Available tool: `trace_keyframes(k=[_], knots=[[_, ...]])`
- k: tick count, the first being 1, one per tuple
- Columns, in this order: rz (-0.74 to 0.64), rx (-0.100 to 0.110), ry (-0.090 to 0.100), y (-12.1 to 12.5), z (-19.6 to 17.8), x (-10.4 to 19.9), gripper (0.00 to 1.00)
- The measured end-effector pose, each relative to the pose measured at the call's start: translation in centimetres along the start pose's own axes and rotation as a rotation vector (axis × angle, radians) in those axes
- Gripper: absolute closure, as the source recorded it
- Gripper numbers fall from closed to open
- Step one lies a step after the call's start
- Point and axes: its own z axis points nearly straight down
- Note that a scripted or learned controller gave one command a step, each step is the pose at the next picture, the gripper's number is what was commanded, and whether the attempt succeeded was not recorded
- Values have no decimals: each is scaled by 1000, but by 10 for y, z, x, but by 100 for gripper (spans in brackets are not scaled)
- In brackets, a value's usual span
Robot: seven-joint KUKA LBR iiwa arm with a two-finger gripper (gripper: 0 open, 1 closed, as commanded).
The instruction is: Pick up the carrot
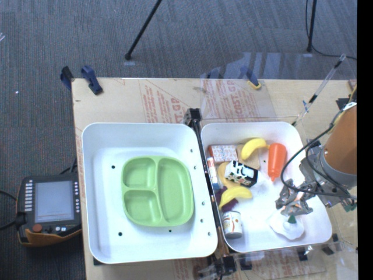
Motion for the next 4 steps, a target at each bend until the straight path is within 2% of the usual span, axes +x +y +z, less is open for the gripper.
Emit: trace_keyframes(k=[1, 2, 3, 4], knots=[[-1, 0, 0, 0, 0, 0, 0], [187, 0, 3, -27, 80, -30, 0], [184, -1, 0, -26, 69, -32, 100], [181, -2, -2, -25, 60, -34, 100]])
